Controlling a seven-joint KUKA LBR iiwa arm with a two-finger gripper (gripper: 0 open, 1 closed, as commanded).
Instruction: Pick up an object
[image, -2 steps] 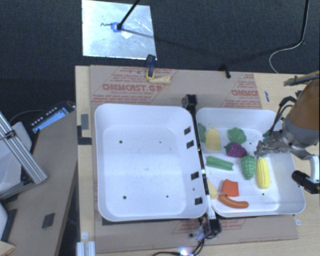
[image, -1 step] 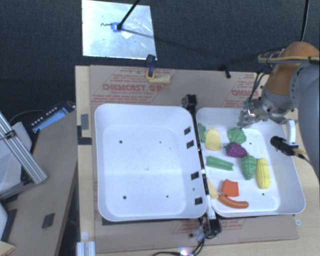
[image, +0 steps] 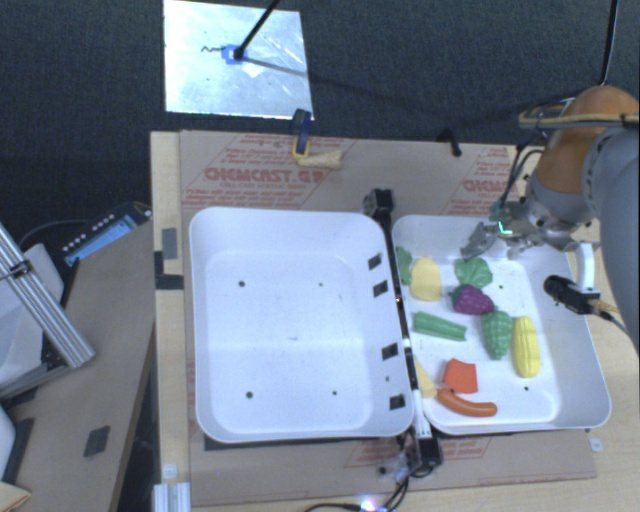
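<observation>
The left bin (image: 290, 330) is bare white; the right bin (image: 575, 395) holds all the toy food. The arm (image: 590, 160) reaches in from the right, its gripper (image: 487, 238) hanging above the right bin's upper part. Its hold and its opening cannot be told at this scale.

Nearest target, by judgement: the green leafy piece (image: 474, 271), just below the gripper toward the bin's near side. The yellow pepper (image: 426, 279) lies to its left, the purple grapes (image: 472, 299) close below, crowding it. Farther down: corn cob (image: 525, 346), green pod (image: 439, 325), orange wedge (image: 460, 376), sausage (image: 466, 404).
</observation>
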